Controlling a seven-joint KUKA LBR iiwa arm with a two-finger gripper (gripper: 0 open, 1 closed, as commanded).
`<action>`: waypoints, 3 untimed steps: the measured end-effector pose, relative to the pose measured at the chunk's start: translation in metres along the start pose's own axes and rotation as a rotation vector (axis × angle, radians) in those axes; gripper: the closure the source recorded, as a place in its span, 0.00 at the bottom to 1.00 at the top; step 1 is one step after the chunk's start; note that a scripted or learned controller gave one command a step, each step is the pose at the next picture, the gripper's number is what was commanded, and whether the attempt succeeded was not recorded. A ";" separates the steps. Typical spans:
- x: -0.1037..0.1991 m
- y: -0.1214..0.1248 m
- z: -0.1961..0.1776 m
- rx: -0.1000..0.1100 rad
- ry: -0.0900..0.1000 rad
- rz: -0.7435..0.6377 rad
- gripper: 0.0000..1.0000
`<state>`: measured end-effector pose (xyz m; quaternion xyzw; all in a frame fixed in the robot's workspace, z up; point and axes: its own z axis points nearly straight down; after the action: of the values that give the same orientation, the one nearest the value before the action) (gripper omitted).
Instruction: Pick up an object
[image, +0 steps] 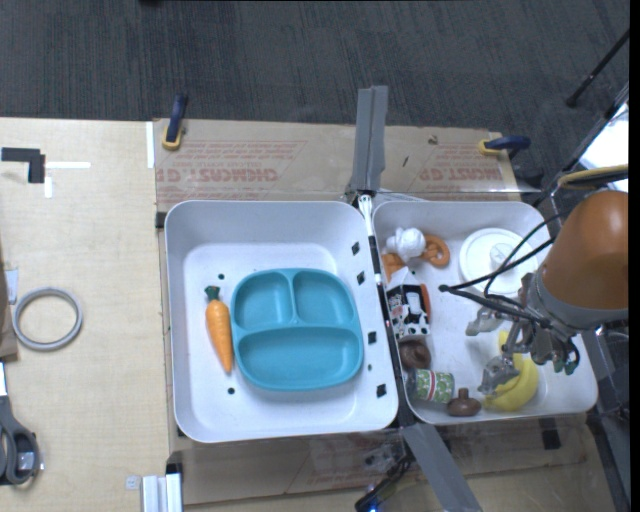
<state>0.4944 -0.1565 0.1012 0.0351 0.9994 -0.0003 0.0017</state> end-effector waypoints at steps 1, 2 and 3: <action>0.008 -0.065 0.005 0.001 -0.011 -0.111 0.00; -0.001 -0.062 0.007 -0.002 -0.005 -0.238 0.00; -0.002 -0.061 0.007 -0.001 -0.006 -0.308 0.00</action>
<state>0.4918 -0.2179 0.0942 -0.1187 0.9929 0.0001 0.0044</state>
